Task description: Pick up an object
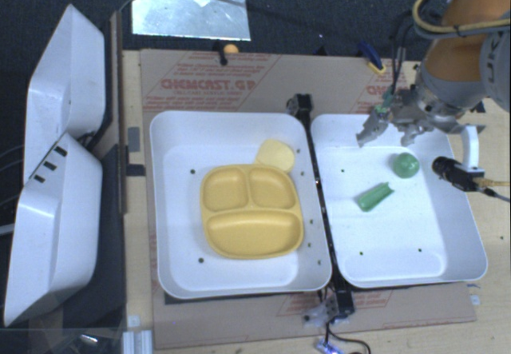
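The camera view looks down on two shallow white bins set side by side on a cardboard-covered bench. The left bin (pixel 172 184) carries a yellow divided tray (pixel 251 211) with three compartments, lying flat in the middle of the bin. A pale yellow round disc (pixel 276 155) sits just beyond the tray's far right corner, touching or nearly touching it.

The right bin (pixel 415 256) contains two green things. A green ball (pixel 406 164) rests toward the far right of the bin floor. A green elongated piece (pixel 374 196) lies nearer and to the left of the ball, tilted on a slant, apart from it.

The arm (pixel 463 49) reaches in from the right, its orange band at the far right corner of the picture. The gripper (pixel 391 130) hangs over the far part of the right bin, just left of and beyond the ball. Its two fingers (pixel 369 131) stand spread apart with nothing between them.
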You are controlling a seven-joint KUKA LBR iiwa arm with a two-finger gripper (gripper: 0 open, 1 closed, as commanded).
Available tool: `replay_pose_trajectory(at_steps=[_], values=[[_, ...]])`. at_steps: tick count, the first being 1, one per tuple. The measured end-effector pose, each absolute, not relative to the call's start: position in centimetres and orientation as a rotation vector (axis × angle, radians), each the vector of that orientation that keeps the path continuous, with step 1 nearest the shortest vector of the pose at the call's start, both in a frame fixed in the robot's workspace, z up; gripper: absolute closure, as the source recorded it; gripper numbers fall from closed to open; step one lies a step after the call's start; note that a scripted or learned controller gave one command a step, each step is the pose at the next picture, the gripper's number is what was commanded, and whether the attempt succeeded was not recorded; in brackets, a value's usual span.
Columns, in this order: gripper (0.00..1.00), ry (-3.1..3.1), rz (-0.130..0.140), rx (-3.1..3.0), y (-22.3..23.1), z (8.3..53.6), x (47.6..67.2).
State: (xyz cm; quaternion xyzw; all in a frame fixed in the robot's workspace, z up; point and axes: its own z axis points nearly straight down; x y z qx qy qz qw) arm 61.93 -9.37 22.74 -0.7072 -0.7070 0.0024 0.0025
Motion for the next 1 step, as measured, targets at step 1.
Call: replay_pose_trajectory(at_steps=[1], values=[[0.00,-2.223,-0.001,-2.222,-9.35,23.17,62.08]])
